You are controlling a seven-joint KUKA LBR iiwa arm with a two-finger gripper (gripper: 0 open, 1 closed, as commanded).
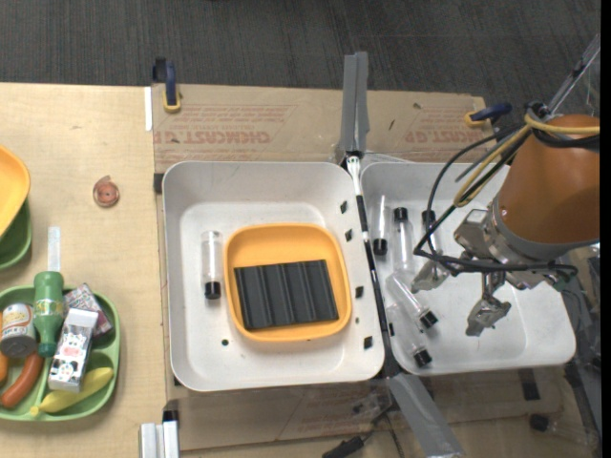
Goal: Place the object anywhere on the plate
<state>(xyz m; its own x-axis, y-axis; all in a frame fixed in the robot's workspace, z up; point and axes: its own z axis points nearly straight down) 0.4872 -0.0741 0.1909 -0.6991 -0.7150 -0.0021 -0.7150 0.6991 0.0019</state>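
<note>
An orange plate [284, 236] sits in the left bin [186, 351]. A dark grey ridged rectangular block [286, 293] lies flat on the middle of that plate. My gripper [455, 298] hangs over the right bin [544, 346], well to the right of the plate. Its fingers [484, 315] are spread open with nothing between them. Several clear tubes with black caps [412, 304] lie in the right bin's left half, just left of the gripper. One more clear tube [211, 265] lies in the left bin beside the plate's left edge.
The arm's orange band [554, 184] and looping cables [458, 189] overhang the right bin. On the wooden bench to the left stand a green tray of toy food [95, 389], a yellow bowl [10, 194] and a small pink disc [106, 192].
</note>
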